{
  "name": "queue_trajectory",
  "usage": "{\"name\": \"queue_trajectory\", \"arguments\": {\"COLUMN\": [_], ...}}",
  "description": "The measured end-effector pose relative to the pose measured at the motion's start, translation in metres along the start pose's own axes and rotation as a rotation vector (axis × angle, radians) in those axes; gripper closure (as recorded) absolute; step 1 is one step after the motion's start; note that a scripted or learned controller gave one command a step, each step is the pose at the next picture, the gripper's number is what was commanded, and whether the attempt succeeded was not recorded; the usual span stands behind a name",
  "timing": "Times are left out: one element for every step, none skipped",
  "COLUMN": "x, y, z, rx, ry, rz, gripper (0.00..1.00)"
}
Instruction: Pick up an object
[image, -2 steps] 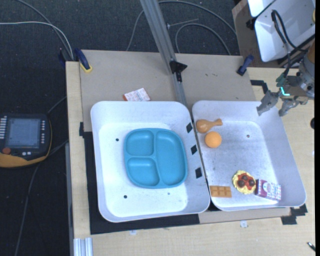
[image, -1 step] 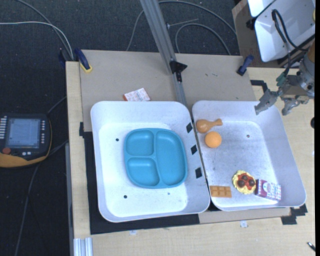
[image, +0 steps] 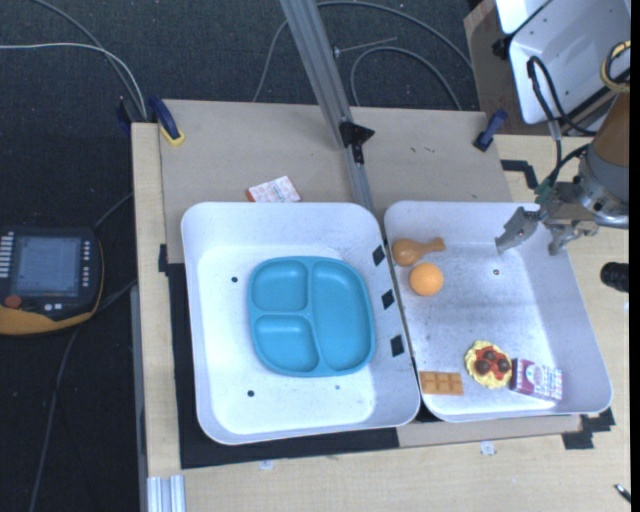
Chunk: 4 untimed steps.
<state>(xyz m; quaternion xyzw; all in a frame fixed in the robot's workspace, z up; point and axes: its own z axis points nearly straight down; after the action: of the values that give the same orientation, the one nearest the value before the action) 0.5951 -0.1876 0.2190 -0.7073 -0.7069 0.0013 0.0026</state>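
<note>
The right bin (image: 560, 300) holds an orange ball (image: 427, 279), a tan pear-shaped piece (image: 414, 249), a fruit tart (image: 487, 363), a brown waffle-like cracker (image: 441, 382) and a small purple-and-white carton (image: 537, 380). My gripper (image: 533, 236) hangs over the bin's far right corner, open, with nothing between its fingers. It is well to the right of the orange ball and apart from every object.
A blue divided plate (image: 310, 315) lies in the left bin (image: 215, 300). A small red-and-white packet (image: 273, 190) sits on the bench behind that bin. A metal pole (image: 330, 80) rises between the bins. A control pendant (image: 45, 275) lies far left.
</note>
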Motion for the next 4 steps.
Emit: {"name": "queue_trajectory", "arguments": {"x": [-0.004,-0.008,-0.008,0.003], "y": [0.002,0.004,0.006,0.005], "z": [0.062,0.106,0.091,0.038], "rx": [0.002,0.000,-0.007,-0.012], "ry": [0.001,0.000,-0.001,-0.003], "rz": [0.000,0.000,-0.001,-0.003], "gripper": [0.00,0.00,1.00,1.00]}}
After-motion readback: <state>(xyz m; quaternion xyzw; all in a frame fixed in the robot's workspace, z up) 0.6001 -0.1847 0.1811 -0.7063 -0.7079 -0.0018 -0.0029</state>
